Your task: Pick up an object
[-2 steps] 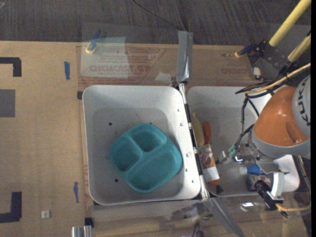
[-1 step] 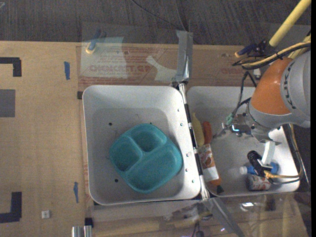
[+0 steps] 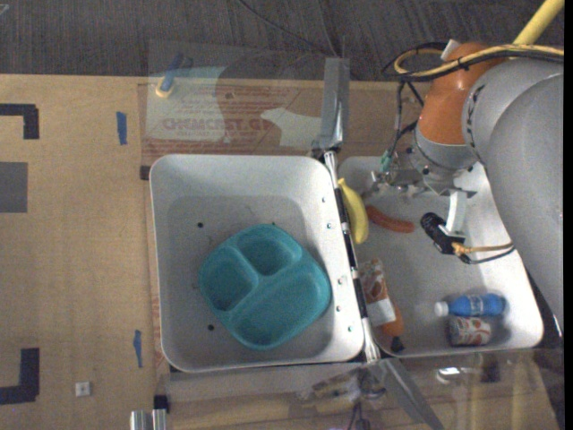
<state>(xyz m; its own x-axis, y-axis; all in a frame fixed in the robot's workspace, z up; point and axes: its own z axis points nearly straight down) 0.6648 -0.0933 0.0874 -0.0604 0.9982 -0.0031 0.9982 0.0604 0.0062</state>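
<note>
Arm's down over the far end of the right bin (image 3: 528, 330), prob. lining up on the orange carrot (image 3: 390, 219) just below; can't tell re jaws.

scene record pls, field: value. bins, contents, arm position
left bin: teal divided tray
right bin: banana at the divider, orange-red stick, brown bottle, blue-capped bottle, small can
arm: over right bin's far end
gripper: above the orange-red stick, nothing seen held
</note>
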